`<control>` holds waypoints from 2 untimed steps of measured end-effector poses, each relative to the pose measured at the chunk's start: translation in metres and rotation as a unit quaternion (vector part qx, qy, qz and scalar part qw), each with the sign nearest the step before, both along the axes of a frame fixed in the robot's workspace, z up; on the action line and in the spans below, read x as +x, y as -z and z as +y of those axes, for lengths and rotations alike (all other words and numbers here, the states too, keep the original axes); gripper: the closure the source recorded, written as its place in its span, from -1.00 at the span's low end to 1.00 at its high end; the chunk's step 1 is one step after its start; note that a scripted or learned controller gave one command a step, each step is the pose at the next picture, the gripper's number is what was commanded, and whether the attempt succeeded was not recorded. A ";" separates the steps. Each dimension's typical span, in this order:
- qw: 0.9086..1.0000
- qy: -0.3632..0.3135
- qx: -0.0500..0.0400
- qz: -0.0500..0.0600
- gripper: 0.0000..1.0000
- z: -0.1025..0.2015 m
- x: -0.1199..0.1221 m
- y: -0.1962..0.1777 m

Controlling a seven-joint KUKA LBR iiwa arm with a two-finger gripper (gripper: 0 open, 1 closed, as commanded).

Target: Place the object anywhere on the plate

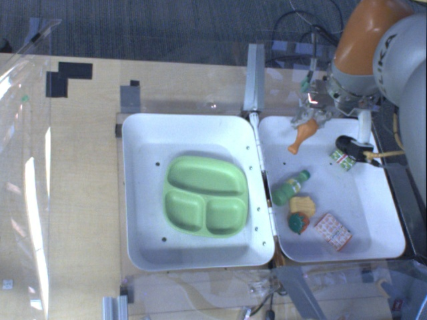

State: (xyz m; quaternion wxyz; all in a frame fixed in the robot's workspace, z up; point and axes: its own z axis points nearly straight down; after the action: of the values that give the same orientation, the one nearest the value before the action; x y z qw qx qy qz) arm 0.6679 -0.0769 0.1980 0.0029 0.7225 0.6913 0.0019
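A green plate (203,195) with three compartments lies in the middle of the left bin (143,145). My gripper (312,119) hangs over the far left part of the right bin (380,205), shut on the upper end of an orange carrot-shaped object (301,137). The object dangles tilted, its lower tip pointing down-left, well right of the plate and past the wall between the bins.
In the right bin lie a green bottle (290,187), a yellow block (302,205), a small green and red item (297,224), a pink patterned box (332,231) and a small green and white box (343,159). A metal divider post (253,79) stands behind the bins.
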 end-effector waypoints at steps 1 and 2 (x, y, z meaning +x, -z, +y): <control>0.999 0.047 0.002 0.001 1.00 0.088 -0.028 0.013; 0.999 0.049 0.002 0.002 1.00 0.154 -0.061 -0.005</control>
State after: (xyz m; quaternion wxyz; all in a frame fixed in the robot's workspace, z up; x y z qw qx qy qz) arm 0.6070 0.0769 0.2034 0.0003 0.7553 0.6553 0.0018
